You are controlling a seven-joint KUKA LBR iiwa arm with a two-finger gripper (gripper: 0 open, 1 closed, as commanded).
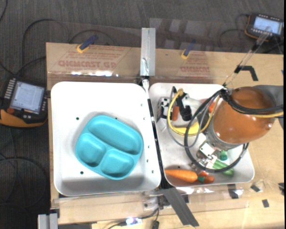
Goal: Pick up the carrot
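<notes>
The carrot (181,175) is orange and lies on its side along the near wall of the right bin (163,128), its tip pointing left. My gripper (207,157) hangs low over the right bin, just up and to the right of the carrot's thick end, mostly hidden under the arm's orange band (240,117). Nothing shows between the gripper and the carrot, and the carrot rests on the bin floor.
A green object (223,164) lies under the wrist at the bin's near right. A small red-orange piece (206,178) sits beside the carrot's thick end. A yellow object (194,127) lies mid-bin. The left bin (66,99) holds a teal divided plate (109,146).
</notes>
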